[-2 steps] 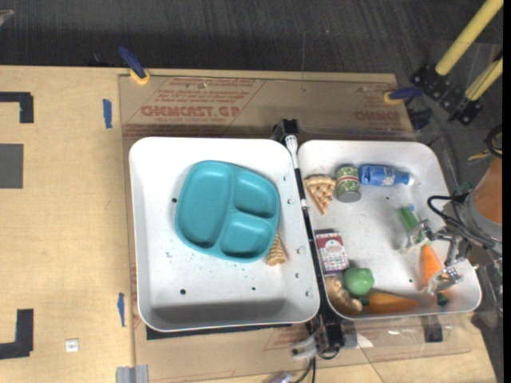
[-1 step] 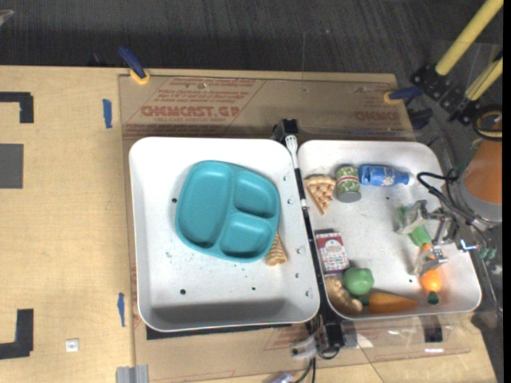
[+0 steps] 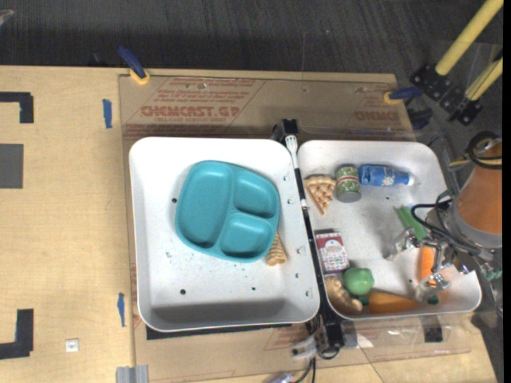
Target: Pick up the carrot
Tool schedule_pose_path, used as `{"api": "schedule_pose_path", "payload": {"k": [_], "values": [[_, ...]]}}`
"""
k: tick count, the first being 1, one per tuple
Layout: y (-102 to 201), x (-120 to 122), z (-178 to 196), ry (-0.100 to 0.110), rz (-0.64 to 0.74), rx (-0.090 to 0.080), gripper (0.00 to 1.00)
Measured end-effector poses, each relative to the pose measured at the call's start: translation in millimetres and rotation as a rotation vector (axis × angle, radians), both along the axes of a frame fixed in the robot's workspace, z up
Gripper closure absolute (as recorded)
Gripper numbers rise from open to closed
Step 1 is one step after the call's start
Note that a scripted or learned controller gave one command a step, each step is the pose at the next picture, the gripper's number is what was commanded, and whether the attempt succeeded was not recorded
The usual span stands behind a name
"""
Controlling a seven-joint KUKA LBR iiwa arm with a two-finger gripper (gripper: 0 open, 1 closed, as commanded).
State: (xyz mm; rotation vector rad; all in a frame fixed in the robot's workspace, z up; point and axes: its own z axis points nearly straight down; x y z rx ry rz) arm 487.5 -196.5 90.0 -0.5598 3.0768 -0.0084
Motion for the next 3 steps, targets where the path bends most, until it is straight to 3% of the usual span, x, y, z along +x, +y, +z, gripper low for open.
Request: {"api": "schedule_pose_path", "payload": {"k": [1,2,3], "values": [[1.2,4.6,12.9,-0.013,0.002,-0.001,1.0],[1.4,4.2,12.2,-0.011,0.002,-0.001,0.0],[2.8,7.5,23.4,-0.021,0.003,-0.002,1.0]]}}
